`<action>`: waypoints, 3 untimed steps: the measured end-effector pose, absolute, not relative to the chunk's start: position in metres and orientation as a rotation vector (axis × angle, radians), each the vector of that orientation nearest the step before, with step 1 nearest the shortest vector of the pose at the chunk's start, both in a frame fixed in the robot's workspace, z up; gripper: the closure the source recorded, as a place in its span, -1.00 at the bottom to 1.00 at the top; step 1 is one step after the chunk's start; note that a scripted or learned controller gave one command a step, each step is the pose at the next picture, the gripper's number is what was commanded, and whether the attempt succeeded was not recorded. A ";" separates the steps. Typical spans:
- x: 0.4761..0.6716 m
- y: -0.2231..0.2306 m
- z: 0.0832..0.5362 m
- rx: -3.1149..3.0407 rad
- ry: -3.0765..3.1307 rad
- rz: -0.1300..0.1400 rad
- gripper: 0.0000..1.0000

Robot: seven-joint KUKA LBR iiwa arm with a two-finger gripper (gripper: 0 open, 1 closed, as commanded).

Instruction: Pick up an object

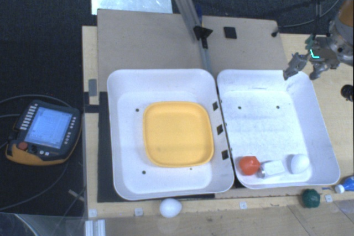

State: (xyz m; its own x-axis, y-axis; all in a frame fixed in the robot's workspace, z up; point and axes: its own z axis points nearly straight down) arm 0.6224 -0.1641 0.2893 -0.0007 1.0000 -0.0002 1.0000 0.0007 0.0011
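yellow plate: smooth matt plastic | 2 bins: white plastic | bench: matt brown board

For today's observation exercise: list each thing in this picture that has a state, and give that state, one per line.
tool: open, holding nothing, above the right bin's far corner
yellow plate: flat in the left bin
red object: resting in the right bin
white ball: resting in the right bin
handheld screen: lit
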 end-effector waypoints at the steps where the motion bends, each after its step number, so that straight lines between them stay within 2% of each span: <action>1: 0.622 -0.164 0.289 2.220 2.222 0.001 -1.00; 2: 0.625 -0.166 0.247 2.223 2.223 -0.002 -1.00; 3: 0.614 -0.163 0.197 2.223 2.224 -0.003 -1.00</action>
State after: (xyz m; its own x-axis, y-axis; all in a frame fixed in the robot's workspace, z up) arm 0.6145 -0.1628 0.1967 -0.0003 1.0000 0.0006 1.0000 0.0003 -0.0031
